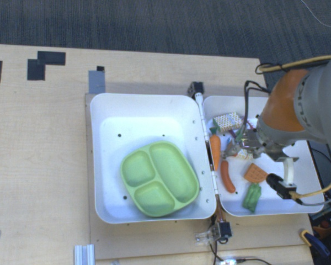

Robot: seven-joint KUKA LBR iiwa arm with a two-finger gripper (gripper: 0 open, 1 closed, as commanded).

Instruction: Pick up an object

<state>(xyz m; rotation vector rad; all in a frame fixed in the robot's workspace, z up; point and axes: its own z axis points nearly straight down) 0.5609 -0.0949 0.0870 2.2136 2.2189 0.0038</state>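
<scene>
Arm comes in from 3 o'clock and hangs low over the right bin, wrist angled down toward the pile of small items. Claw sits in the clutter near the bin's centre-left; cannot tell its state, it's buried behind the wrist and the items.

Likely targets all in the right bin: carrot lying along the 9 o'clock wall, red sausage just beside it toward 6 o'clock, orange cracker near the middle, green pepper at 6 o'clock, speckled box toward 11 o'clock. Nothing visibly between the claw tips, so no object counts as picked yet. Which item it's going for: cannot tell; claw is nearest the small jumble between carrot and cracker.

Left bin holds a green divided plate, lying flat, low-centre. Probably a drop spot or just a distractor, well apart from the arm.

Both bins sit side by side on the wooden surface, touching along the shared wall. Items crowd that wall, so a grasp there risks hitting the rim.
</scene>
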